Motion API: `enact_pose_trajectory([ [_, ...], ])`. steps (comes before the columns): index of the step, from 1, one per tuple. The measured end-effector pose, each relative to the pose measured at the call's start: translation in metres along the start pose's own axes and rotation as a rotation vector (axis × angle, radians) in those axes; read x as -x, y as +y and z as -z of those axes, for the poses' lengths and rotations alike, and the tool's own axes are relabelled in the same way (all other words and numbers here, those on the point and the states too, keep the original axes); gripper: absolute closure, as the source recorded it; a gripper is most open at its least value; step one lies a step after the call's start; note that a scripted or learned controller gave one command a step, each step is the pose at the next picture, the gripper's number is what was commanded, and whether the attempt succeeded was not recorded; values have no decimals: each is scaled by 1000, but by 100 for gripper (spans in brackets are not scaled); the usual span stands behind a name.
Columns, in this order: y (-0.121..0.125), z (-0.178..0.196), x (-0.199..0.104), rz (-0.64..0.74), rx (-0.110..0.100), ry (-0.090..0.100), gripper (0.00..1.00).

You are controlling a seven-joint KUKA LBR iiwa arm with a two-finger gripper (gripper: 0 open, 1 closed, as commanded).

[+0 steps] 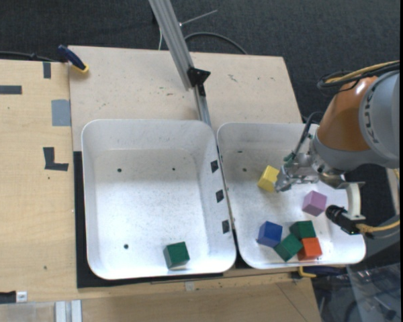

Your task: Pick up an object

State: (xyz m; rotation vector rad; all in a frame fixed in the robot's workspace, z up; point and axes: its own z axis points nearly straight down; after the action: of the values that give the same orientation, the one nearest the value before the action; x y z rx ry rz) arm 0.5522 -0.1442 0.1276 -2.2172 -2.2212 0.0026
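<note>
The claw (287,182) is seen low inside the right bin (245,136), just beside the yellow cube (269,178), which lies at its left. Whether the cube is touched or gripped cannot be told, nor can the claw's opening be made out. A purple cube (314,202) is found just right of the claw. Near the bin's front edge, a blue cube (270,233), two dark green cubes (289,247) and an orange cube (310,248) are clustered together. A single green cube (176,254) is placed in the left bin (97,139).
</note>
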Motion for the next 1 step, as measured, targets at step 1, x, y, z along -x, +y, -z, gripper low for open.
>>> enact_pose_trajectory([
  [1,11,53,2,0,8,-2,100],
])
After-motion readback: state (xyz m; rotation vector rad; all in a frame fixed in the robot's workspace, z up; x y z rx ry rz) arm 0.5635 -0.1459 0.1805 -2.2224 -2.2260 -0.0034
